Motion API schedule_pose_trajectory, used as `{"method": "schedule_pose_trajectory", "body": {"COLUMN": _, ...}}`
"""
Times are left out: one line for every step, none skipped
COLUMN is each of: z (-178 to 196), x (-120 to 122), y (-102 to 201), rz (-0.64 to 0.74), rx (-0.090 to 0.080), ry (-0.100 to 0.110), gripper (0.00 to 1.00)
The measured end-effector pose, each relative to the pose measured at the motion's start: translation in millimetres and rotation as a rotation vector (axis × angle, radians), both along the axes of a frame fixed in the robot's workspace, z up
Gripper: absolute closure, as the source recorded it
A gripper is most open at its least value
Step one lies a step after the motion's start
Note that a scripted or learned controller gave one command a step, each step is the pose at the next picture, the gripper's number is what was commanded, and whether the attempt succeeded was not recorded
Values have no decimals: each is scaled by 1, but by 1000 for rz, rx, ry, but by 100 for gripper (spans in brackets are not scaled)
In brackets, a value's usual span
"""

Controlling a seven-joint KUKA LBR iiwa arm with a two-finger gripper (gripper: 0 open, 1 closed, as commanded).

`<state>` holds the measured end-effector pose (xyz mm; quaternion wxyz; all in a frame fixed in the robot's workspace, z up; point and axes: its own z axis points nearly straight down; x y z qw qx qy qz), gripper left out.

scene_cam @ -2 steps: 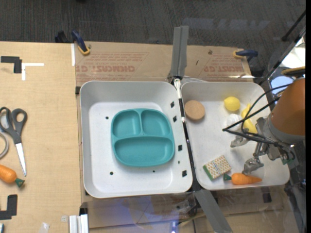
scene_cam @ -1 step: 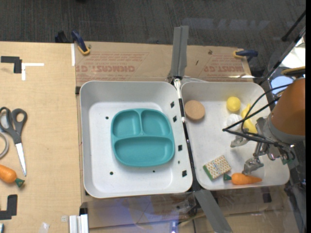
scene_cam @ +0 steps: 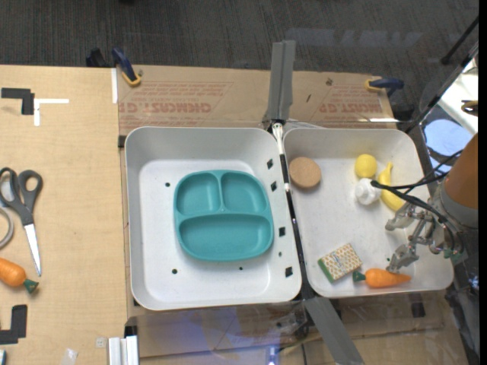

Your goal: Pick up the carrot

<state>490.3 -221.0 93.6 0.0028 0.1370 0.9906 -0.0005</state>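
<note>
Two-finger metal gripper [scene_cam: 405,243] is hanging low over the right white bin [scene_cam: 335,226], fingers apparently spread, gripping nothing. Small orange carrot with green stem [scene_cam: 384,278] is lying just below it on the bin floor, near a patterned square cracker [scene_cam: 340,261].

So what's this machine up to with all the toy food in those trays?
A robot arm reaches in from the right over the right-hand bin. Its gripper hangs just above a carrot lying near the bin's front edge, but nothing is lifted yet. That bin also holds a cracker, a round cookie, a lemon and a banana. The left bin holds a teal divided plate.
</note>
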Motion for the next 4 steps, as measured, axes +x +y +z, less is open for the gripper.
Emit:
{"method": "schedule_pose_trajectory", "body": {"z": 2, "x": -7, "y": 52, "rz": 78, "rx": -3, "ry": -13, "gripper": 0}}
{"method": "schedule_pose_trajectory", "body": {"z": 21, "x": -12, "y": -1, "rz": -152, "rx": 1, "ry": 2, "gripper": 0}}
{"method": "schedule_pose_trajectory", "body": {"z": -1, "x": -11, "y": 74, "rz": -279, "rx": 3, "ry": 2, "gripper": 0}}
{"method": "schedule_pose_trajectory", "body": {"z": 3, "x": -6, "y": 125, "rz": -344, "rx": -3, "ry": -19, "gripper": 0}}
